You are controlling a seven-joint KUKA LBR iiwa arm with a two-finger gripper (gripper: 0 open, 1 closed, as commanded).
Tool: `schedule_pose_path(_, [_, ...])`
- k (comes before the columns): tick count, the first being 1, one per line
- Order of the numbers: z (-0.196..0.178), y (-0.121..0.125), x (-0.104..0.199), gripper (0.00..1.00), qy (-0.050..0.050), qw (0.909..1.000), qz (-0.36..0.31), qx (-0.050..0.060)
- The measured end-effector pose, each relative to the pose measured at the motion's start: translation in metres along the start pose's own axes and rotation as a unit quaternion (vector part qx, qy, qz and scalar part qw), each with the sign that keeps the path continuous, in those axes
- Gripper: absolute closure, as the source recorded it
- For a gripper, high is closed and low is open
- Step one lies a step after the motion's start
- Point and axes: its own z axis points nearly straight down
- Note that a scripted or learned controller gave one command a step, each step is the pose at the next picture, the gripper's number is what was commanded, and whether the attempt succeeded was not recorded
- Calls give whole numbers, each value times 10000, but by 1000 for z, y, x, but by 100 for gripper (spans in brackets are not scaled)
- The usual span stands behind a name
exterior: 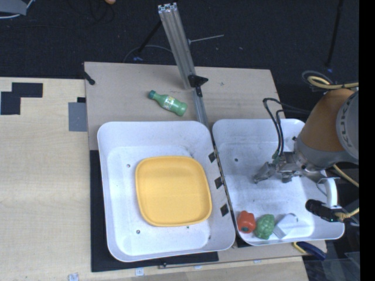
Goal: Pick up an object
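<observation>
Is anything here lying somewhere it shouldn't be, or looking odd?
One thing stands out: a small green bottle lies on its side on the bench, behind the left bin, outside both bins. The yellow plate sits flat in the left bin, and the red and green toys rest in the right bin's near corner.

My arm [328, 127]: grey, orange band. Gripper [263, 176]: grey metal. Two bins [111, 157]: white. Plate [173, 190] in left bin: plain yellow. Right bin [246, 139] holds a red-orange pepper [246, 221], a green bumpy item [264, 226], a grey-white piece [284, 224]. Bottle [168, 103] on tan bench [234, 92]: green, pale label.
</observation>
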Motion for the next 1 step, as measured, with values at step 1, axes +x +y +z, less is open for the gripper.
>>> schedule_pose_path(1, [-12, 0, -1, 100, -2, 10000, 10, -12])
